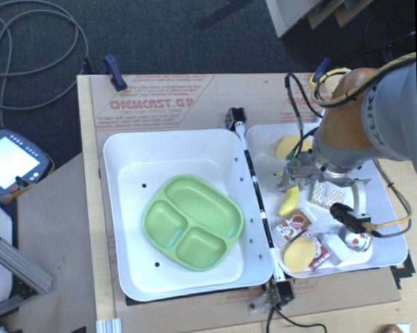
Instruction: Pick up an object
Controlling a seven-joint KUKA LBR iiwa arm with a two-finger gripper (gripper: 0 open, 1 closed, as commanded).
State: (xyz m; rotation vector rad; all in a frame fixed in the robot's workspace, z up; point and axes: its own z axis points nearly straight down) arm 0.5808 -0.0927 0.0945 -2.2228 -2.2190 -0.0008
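This is a robotics lab or test cell, not a home. A board bench [192, 95] printed with red maker's lettering carries two shallow white bins [126, 158] clamped together along their shared edge by black clips [235, 116]; a blue clamp [114, 71] grips the bench's far left corner. A grey industrial arm [391, 108] with an orange band [347, 116] reaches over the right bin, trailing black and yellow cables [308, 90]. Loose cable [33, 45] loops on the dark carpet beyond the bench's far edge. A handheld control pendant [14, 162] with a lit screen sits off the bench's left edge, beside aluminium framing [20, 261].
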